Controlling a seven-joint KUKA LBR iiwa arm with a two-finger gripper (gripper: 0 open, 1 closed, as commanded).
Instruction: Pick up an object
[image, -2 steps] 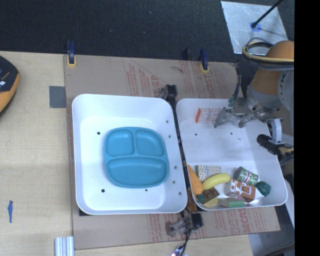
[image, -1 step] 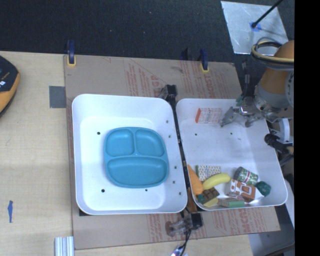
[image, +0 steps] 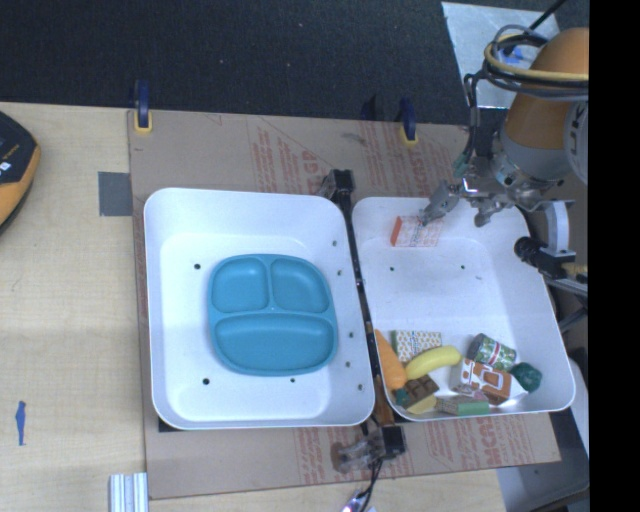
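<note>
My gripper (image: 462, 205) hangs over the far edge of the right bin (image: 455, 290), its two fingers spread apart with nothing between them. Just left of the left fingertip lies a small orange and white packet (image: 410, 232) on the bin floor. The bin's near end holds a pile of toy food: a banana (image: 432, 360), a carrot (image: 391, 362), a green can (image: 492, 351), a checked cracker packet (image: 418, 342), a red and white carton (image: 481, 379) and a green lump (image: 527, 377).
The left bin (image: 170, 300) holds a blue divided plate (image: 272, 313). Blue clamps (image: 143, 105) pin the brown board at the back. A yellow and black object (image: 12, 165) sits at the far left of the bench.
</note>
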